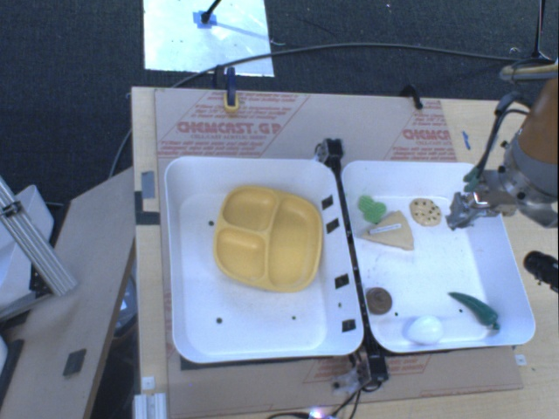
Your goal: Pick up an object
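Observation:
My gripper [464, 211] hangs over the right bin [498, 260], near its upper right part, with nothing seen between its fingers. Just to its left lies a round cookie [425, 211]. Further left are a green broccoli piece [372, 208] and a tan sandwich wedge [390, 233]. A brown round disc [378, 300] and a white egg [425, 329] lie near the bin's front. A dark green pepper [474, 308] lies at the front right.
The left bin [192, 312] holds a yellow divided plate [267, 237]. Black clips run along the seam between the bins [341, 251]. A cable crosses the cardboard at the back.

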Available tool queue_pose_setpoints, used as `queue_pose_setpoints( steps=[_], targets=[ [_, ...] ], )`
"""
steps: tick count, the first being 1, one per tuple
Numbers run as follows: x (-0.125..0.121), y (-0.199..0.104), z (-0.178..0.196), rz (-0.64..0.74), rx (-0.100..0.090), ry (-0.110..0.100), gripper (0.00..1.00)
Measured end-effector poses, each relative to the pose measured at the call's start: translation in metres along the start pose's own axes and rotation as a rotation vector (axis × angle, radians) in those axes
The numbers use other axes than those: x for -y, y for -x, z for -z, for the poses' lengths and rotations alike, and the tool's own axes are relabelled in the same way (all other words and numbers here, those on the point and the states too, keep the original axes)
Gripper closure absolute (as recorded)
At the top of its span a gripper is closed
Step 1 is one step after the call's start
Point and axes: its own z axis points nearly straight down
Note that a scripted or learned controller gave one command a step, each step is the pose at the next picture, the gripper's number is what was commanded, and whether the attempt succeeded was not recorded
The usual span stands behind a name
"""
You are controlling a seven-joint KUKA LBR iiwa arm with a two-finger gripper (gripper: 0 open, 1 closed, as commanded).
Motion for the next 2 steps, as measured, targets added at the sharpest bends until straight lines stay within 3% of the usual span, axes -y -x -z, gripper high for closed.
queue_pose_setpoints(
  steps=[2],
  targets=[
    [-0.028, -0.100, -0.004, 0.006, -0.003, -0.005, 1.00]
  ],
)
